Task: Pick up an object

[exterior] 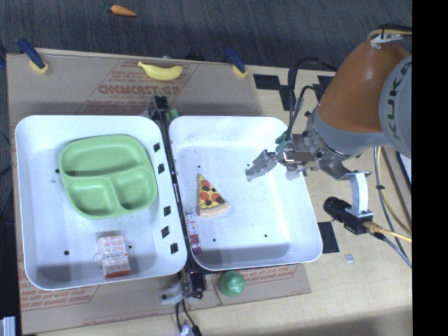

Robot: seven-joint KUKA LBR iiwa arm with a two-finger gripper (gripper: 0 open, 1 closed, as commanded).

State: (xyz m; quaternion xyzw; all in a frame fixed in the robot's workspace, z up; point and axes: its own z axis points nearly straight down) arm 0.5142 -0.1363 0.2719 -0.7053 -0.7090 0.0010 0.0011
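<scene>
From the camera view, two shallow white bins sit side by side on a sheet of printed cardboard that covers the bench. The right bin [297, 215] holds a toy pizza slice [210, 197], lying flat in the bin's left half, near the divider between the bins and a little below the middle, with its point toward the bin's far edge and its crust toward the near edge. The rest of that bin's floor is bare white.

The gripper [257, 167] hangs over the right bin's middle, toward its far right side, reaching in from the right on the grey arm with the orange band [360, 89]. Its grey fingers point left and slightly down toward the bin floor. They look set slightly apart, with nothing between them. The pizza slice lies apart from the fingertips, to their lower left.

The left bin [31, 208] carries a green divided tray [107, 173] in its far half, with three compartments. A small printed packet [113, 255] lies near the bin's near edge, just below the tray.

On the cardboard beyond the bins, a toy banana [160, 69] rests near the far edge. A green ball [232, 283] sits on the cardboard at the right bin's near-left corner. A small orange object [123, 10] lies on the dark floor past the bench.
</scene>
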